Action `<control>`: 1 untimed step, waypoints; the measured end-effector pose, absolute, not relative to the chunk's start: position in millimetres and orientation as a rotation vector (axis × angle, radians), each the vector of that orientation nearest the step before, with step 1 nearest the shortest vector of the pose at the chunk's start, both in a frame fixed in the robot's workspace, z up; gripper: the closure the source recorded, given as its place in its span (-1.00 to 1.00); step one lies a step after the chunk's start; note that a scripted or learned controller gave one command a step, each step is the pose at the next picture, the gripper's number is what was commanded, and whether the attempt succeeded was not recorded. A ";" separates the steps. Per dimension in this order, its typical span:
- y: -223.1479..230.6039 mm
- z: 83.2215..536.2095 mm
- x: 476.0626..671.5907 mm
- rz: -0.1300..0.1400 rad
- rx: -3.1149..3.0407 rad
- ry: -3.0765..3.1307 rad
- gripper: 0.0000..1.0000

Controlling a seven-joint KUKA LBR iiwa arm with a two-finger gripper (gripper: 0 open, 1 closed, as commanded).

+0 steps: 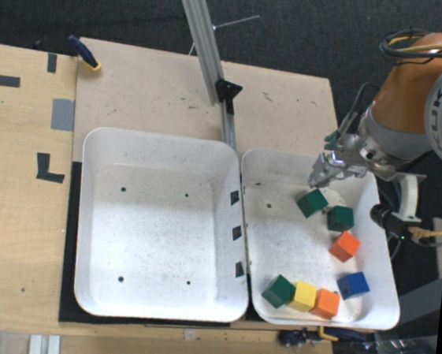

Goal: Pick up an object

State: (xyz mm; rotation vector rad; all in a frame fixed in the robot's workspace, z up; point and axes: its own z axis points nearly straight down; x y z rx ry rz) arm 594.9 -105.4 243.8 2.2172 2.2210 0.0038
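Observation:
The right bin [265, 241] holds several small blocks. A dark green cube [312, 202] and a second dark green cube [341, 218] lie near its back right. An orange cube [345, 246] and a blue cube [353, 284] sit along the right wall. A green cube [278, 291], a yellow cube [303, 296] and an orange cube [325, 303] form a row at the front. My gripper [324, 174] hangs just above and behind the first dark green cube, with nothing visibly between its fingers.
The left bin [152, 228] stands beside the right one. A slanted metal pole [208, 44] runs from the top down to the bins' shared edge. A blue and yellow clamp [84, 52] lies on the bench at the back left.

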 end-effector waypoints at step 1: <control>-56.8 250.6 591.1 0.002 2.216 2.229 1.00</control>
